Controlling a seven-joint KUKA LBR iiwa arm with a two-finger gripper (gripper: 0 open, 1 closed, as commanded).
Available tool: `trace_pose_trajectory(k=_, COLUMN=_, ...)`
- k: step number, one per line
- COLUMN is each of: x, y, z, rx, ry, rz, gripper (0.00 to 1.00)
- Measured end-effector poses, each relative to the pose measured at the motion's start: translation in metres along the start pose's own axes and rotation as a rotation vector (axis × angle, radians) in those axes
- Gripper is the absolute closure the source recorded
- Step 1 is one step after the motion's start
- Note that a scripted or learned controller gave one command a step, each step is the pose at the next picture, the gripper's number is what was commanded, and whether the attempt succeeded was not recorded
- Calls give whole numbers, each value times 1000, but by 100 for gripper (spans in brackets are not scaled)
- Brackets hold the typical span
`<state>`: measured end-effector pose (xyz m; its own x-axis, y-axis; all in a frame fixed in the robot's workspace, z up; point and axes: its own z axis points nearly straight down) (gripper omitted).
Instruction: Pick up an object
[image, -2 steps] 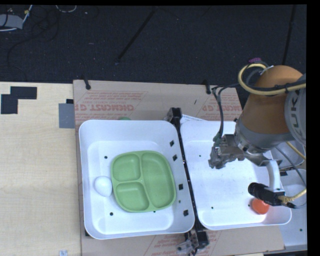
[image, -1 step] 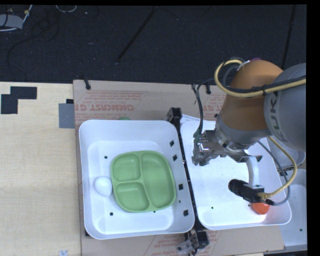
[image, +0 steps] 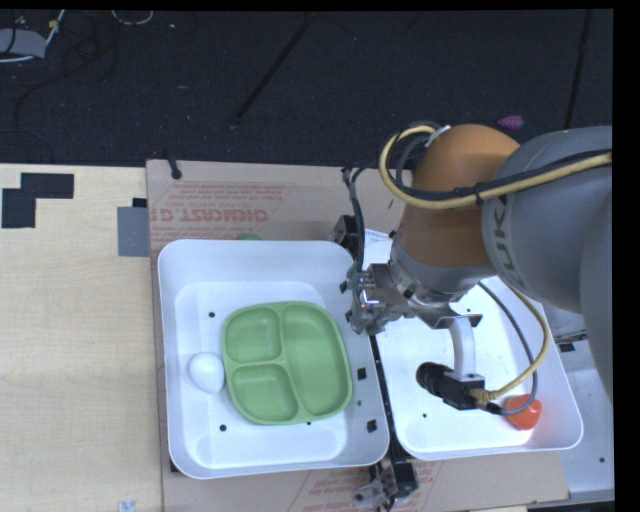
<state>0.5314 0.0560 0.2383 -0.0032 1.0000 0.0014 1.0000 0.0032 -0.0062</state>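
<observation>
A green divided plate lies flat in the left bin, with a small white ball touching its left edge. A small orange-red object sits at the front right of the right bin. My gripper hangs low over the divide between the two bins, just right of the plate's far right corner. The arm's grey body and orange band cover the back of the right bin. Nothing can be seen held in the gripper.
Both bins rest on a brown cardboard sheet on the pale wooden bench. Dark floor with cables lies beyond the bench's far edge. Small black clips sit along the bins' rims.
</observation>
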Motion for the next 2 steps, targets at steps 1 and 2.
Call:
trace_pose_trajectory(k=1, x=51, y=13, z=16, rx=-3, ry=-2, rz=0, gripper=100)
trace_pose_trajectory(k=2, x=49, y=12, z=15, rx=-2, ry=-2, rz=2, gripper=0)
